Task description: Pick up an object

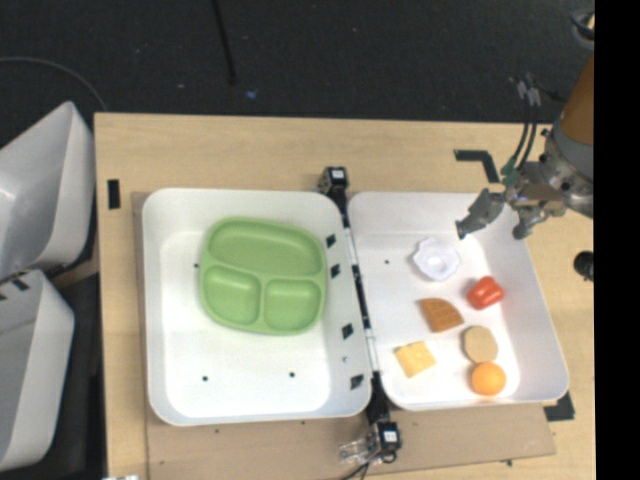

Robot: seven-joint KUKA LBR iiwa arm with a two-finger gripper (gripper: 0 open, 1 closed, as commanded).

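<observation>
A green three-compartment plastic tray lay in the left white bin. The right bin held small food toys, ready for picking. The pincer hovered wide, holding nothing, above its far edge.

The two shallow white bins look like smooth, slightly glossy plastic. The green divided plate seems matt plastic. The pale bench top looks like unpolished wood, quite matt.

The arm has an orange band, grey metal wrist, thin dark cables, and two grey gripper fingers.
</observation>
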